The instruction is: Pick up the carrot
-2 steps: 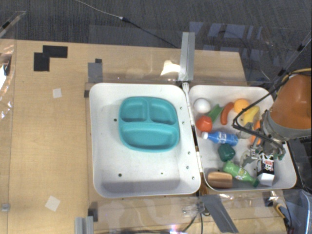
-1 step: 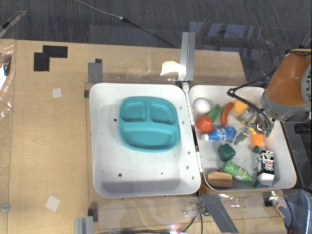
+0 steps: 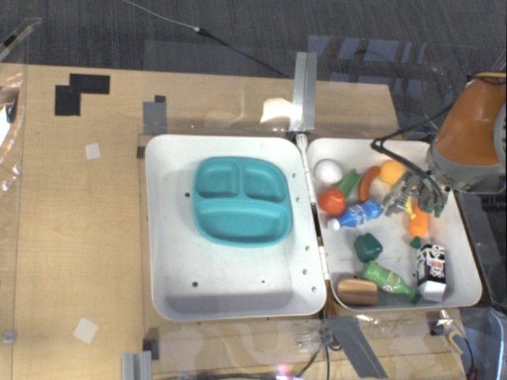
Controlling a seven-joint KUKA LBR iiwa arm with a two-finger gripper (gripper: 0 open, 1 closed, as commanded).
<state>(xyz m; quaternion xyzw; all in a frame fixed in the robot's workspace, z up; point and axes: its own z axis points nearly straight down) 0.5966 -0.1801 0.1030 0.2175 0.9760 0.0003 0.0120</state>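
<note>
Jaws unreadable here, the gripper point(image 3: 415, 197) should drop squarely over the carrot point(image 3: 418, 225) just below, avoiding the milk carton point(image 3: 432, 268)

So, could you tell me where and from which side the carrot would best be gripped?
Probably across its middle, coming straight down from above. The carrot lies flat and short in the right bin, just below the gripper, with bare floor on its left and right for the fingers. The milk carton sits close below, so closing sideways looks safest.
</note>
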